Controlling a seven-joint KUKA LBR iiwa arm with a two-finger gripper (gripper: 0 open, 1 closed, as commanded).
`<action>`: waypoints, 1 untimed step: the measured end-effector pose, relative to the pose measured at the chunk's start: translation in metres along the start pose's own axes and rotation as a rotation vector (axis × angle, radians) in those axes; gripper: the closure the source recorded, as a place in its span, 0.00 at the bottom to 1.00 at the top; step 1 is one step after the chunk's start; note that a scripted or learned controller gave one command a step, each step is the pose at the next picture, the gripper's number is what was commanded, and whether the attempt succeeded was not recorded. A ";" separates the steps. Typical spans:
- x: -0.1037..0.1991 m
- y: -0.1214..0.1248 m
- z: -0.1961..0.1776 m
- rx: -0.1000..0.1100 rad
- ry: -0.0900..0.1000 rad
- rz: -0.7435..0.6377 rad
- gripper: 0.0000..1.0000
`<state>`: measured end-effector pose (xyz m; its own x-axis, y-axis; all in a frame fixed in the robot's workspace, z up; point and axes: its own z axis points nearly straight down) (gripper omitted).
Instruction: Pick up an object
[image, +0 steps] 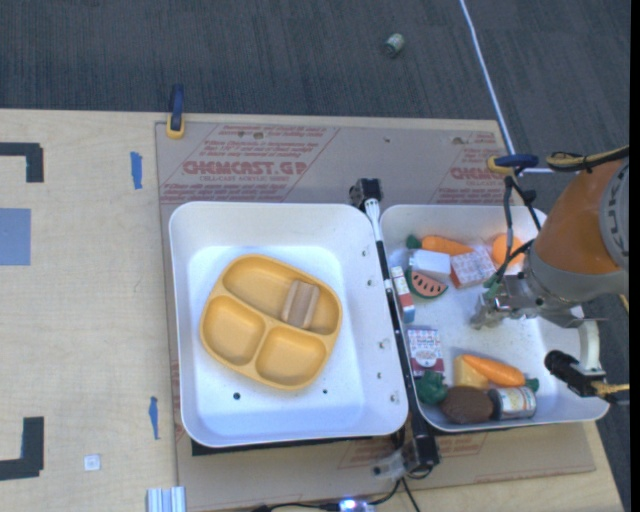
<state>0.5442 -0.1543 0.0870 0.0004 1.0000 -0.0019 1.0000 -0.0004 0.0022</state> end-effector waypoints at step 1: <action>0.038 -0.030 -0.003 0.002 0.004 -0.002 1.00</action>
